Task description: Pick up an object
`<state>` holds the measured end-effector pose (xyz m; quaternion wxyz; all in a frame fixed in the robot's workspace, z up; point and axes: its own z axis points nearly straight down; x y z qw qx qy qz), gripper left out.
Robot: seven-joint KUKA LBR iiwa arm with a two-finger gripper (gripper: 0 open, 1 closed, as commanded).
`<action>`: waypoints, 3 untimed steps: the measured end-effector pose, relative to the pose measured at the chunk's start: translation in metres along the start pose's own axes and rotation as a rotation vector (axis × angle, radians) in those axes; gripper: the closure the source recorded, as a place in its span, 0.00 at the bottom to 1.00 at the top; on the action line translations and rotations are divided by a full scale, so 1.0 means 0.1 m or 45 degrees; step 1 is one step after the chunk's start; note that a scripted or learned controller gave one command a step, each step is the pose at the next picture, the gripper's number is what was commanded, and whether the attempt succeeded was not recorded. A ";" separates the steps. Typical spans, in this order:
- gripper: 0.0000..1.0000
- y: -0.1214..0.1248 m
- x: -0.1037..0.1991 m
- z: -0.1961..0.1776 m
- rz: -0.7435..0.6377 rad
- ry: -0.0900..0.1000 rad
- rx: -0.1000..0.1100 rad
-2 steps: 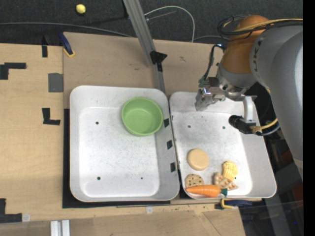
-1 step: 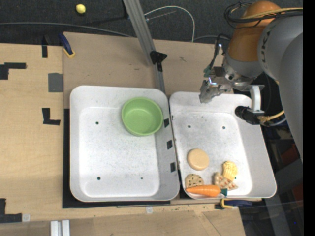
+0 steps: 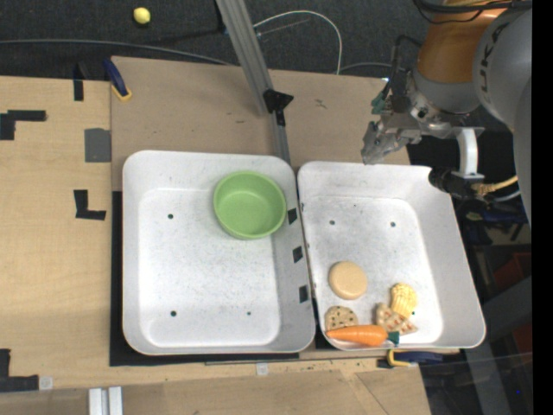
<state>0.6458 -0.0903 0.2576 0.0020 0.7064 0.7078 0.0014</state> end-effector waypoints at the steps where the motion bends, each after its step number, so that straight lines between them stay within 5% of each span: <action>1: 1.00 -0.18 0.58 0.11 -0.005 0.003 0.009; 3: 1.00 -0.35 1.52 0.16 -0.007 0.003 0.008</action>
